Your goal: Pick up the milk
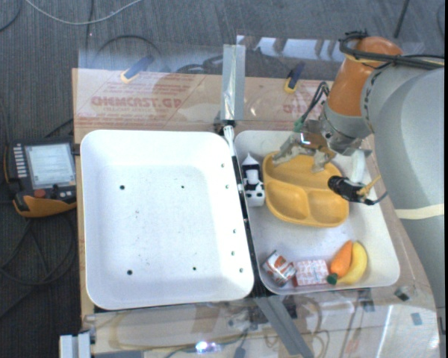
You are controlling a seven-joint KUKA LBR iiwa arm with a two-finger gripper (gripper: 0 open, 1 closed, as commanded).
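The milk (pixel 252 182), a small black-and-white carton, stands against the left wall of the right bin (pixel 384 271), just left of a yellow divided plate (pixel 306 200). My gripper (pixel 305 152) hangs over the plate's far edge, to the right of the milk and a little beyond it. Its fingers (pixel 284 152) are spread open with nothing between them. A clear gap separates the gripper from the milk.
At the right bin's near end lie a small brown-and-white carton (pixel 278 268), a pink packet (pixel 310 272), a carrot (pixel 341 260) and a banana (pixel 357 263). The left bin (pixel 157 215) is beside it. A handheld console (pixel 43 171) sits off the bench at left.
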